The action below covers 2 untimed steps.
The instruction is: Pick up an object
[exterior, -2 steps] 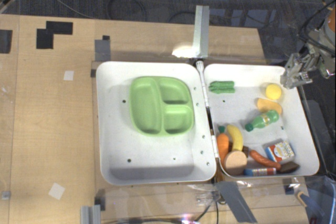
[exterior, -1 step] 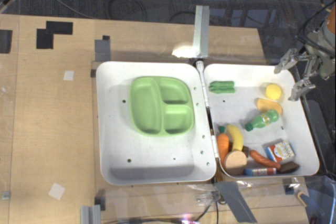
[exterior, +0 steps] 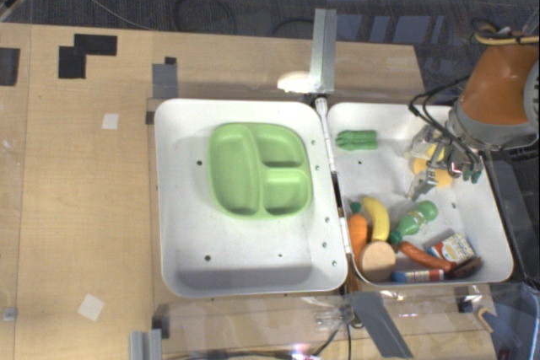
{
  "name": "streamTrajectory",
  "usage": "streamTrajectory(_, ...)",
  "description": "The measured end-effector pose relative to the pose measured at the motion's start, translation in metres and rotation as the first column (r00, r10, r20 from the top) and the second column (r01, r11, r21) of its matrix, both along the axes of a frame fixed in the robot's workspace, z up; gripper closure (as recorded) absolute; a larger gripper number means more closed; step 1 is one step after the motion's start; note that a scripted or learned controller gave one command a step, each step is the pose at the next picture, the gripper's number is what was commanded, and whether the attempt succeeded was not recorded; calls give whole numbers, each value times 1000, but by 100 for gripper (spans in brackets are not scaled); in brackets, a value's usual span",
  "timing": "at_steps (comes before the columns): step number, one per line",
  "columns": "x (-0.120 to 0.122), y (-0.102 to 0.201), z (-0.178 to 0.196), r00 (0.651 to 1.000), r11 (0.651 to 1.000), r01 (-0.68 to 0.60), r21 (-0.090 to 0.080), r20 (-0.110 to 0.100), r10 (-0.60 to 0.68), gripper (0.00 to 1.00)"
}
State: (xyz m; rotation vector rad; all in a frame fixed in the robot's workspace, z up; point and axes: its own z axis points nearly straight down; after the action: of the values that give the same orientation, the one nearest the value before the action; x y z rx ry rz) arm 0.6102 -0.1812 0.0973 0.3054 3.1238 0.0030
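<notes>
Gripper [exterior: 432,171]: hangs over the upper right part of the right bin [exterior: 498,215], below the arm's orange band [exterior: 498,88]; a blurred yellowish shape sits at its tip, and whether the claw is apart, together or clamped on something cannot be told. Just below it, toward the bin's middle: a green bottle [exterior: 417,219], lying tilted. Left of the bottle: a banana [exterior: 376,217], with an orange carrot [exterior: 359,233] touching its left side against the bin's left wall. Below the banana: a tan round piece [exterior: 379,259]. Along the bin's lower edge: a red-orange sausage-like item [exterior: 420,255], a small box with a red and white label [exterior: 454,249], and further small items too tightly packed to tell apart. Upper left of the same bin, well apart from the cluster: a green oblong piece [exterior: 356,140], lying flat. Left bin [exterior: 181,206]: holds a light green divided tray [exterior: 257,169], three compartments, near its centre. Both bins rest side by side on the wooden bench [exterior: 76,181].
</notes>
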Motion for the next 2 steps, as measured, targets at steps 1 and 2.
streamTrajectory(1,14,63,-8,1000,1000,7,0,9,-7,0)
streamTrajectory(2,3,43,-8,999,999,-43,-3,9,43,0)
